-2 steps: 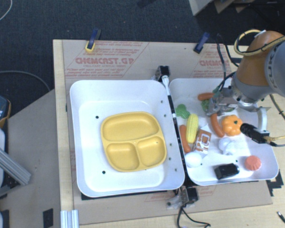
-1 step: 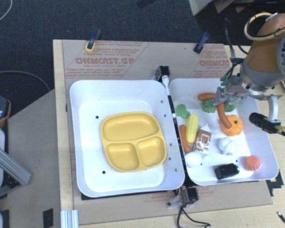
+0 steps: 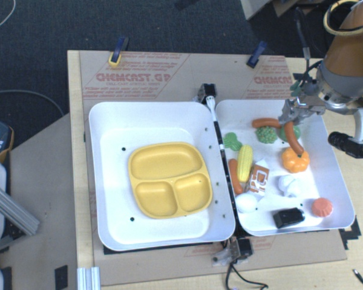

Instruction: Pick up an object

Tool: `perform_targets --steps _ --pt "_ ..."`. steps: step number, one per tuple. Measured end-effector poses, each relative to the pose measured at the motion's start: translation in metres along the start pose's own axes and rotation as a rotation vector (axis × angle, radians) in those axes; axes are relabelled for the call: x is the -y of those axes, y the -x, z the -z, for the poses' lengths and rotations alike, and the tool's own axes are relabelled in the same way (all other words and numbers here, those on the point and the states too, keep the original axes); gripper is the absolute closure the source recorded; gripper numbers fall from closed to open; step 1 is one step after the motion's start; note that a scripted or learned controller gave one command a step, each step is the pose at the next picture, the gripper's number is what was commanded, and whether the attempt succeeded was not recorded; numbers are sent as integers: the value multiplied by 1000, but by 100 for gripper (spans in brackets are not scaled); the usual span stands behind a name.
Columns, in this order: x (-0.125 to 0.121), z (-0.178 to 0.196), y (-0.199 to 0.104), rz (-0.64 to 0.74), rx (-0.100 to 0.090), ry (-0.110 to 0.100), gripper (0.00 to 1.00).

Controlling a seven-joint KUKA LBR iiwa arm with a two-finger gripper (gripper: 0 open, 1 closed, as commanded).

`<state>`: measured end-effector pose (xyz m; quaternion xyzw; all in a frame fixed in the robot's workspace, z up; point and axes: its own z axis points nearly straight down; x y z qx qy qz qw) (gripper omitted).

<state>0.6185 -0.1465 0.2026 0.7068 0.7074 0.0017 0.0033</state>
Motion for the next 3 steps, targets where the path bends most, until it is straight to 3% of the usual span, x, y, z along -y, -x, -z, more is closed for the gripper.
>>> perform_targets --steps 1,3 --pt "-1 24 0 0 -1 -1 100" --pt "-26 35 -105 6 -4 -3 100"
